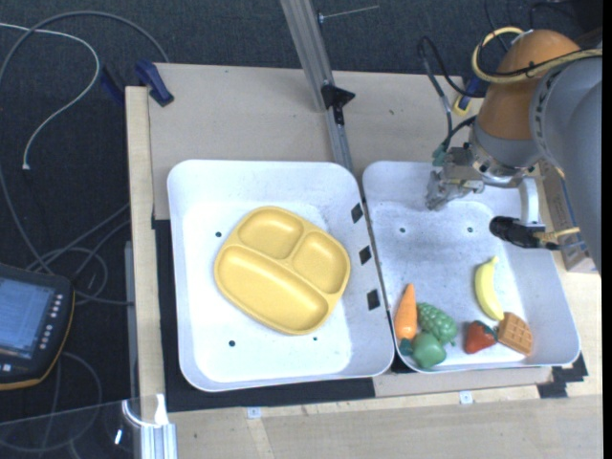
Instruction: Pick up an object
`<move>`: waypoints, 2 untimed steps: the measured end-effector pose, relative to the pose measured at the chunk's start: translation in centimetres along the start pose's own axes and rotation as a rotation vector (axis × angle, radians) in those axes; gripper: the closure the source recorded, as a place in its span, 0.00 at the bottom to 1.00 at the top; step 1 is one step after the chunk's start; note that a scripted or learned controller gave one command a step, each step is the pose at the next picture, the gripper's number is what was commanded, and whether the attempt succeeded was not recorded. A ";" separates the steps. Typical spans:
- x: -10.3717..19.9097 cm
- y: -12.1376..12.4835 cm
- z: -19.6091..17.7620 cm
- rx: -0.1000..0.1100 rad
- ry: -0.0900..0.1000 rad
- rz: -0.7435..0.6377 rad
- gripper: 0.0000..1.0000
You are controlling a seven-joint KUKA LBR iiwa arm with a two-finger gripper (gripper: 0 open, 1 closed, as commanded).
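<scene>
Right bin's far end: gripper [442, 197] | banana [488, 289] well apart, nearer

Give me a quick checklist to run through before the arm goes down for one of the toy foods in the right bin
1. Gripper carries nothing: cannot tell, the fingertips are too small to read.
2. Gripper is over the right bin: ok, at its far end.
3. Gripper is above a target: not ok, the food lies at the near end, away from it.
4. An isolated target exists: ok, the banana lies apart from the rest.
5. Other items are free to grasp: not ok, the carrot, broccoli and green pepper crowd together, as do the strawberry and waffle.
6. Yellow plate is out of the way: ok, it sits in the left bin.
</scene>
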State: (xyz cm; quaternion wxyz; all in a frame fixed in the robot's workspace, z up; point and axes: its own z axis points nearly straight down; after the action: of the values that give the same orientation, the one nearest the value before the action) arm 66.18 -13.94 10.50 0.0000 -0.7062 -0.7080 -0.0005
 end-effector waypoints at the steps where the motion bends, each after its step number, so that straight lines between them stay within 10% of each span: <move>1: 0.4 -0.1 -4.5 -0.006 -0.002 0.001 1.00; 2: 0.6 1.0 -9.7 -0.008 -0.002 0.000 1.00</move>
State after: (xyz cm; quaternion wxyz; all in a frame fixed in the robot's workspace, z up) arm 67.20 -13.31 20.18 -0.0036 -0.7062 -0.7080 -0.0025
